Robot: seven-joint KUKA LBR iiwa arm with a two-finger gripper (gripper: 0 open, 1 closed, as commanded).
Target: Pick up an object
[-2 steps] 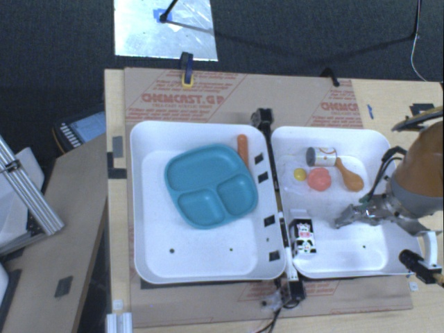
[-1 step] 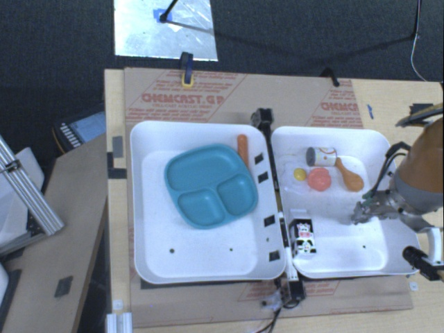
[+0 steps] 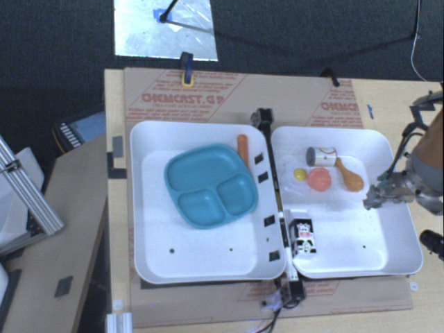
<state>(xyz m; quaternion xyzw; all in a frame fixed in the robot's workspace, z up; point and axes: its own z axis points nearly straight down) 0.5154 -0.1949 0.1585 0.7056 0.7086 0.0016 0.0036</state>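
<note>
The right bin (image 3: 388,255) holds several small objects. A pink round piece (image 3: 319,180) lies beside a small yellow ball (image 3: 299,175), with an orange drumstick-shaped toy (image 3: 349,174) and a grey can (image 3: 320,157) near them. At the bin's front left corner sits a small black and white cow-print box (image 3: 303,236). My gripper (image 3: 375,198) hangs low over the right side of this bin, right of the drumstick toy and apart from it. Nothing shows between its fingers.
The left bin (image 3: 149,255) carries a blue divided plate (image 3: 211,184) and an orange carrot-like stick (image 3: 242,148) at its far right. A black divider (image 3: 272,186) runs between the bins. The grey arm (image 3: 427,165) enters from the right edge.
</note>
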